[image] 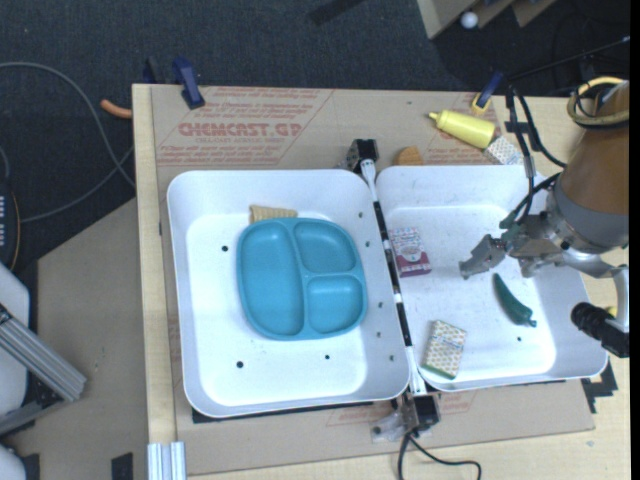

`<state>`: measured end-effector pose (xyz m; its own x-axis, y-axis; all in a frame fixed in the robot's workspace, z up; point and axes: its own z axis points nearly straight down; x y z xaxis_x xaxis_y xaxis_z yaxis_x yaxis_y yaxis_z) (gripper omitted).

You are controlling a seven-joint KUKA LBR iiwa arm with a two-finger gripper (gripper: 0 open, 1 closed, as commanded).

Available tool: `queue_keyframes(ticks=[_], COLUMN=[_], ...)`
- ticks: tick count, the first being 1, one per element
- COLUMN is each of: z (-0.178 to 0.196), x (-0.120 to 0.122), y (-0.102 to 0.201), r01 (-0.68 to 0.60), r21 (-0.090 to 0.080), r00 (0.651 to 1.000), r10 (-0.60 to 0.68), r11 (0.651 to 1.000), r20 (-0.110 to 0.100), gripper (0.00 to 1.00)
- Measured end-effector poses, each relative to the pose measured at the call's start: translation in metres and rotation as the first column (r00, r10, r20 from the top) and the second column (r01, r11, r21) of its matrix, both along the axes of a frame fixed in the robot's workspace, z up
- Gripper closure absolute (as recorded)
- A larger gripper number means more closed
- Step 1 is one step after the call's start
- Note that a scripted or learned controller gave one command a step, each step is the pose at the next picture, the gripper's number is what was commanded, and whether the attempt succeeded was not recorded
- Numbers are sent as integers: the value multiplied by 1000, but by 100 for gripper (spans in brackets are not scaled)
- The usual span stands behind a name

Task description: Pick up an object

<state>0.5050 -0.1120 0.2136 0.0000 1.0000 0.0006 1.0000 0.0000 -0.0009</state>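
The right bin (470, 193) holds three loose things. A small pink and white packet (409, 251) lies near its left wall, a dark teal pepper-shaped object (515, 301) sits right of the middle, and a tan patterned packet (445, 348) rests by the front edge. My gripper (478, 260) hangs over the middle of this bin, reaching in from the right. It is just up and left of the teal object and right of the pink packet. Nothing is visibly held in it.
The left bin (200, 268) carries a blue divided plate (300, 276) with a tan cracker-like piece (272, 212) behind it. On the bench behind the right bin lie a yellow bottle (463, 126) and a small brown item (408, 155). Cables hang near the arm.
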Motion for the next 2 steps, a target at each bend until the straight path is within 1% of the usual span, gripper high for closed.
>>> queue_keyframes(ticks=[1, 2], z=[15, -41], x=[17, 21], y=[-49, -104], r01=[1, 1], r21=[-2, -1], r00=[1000, 1000], r10=[-1, -1], r11=[1000, 1000], r20=[3, -1], gripper=[0, 0])
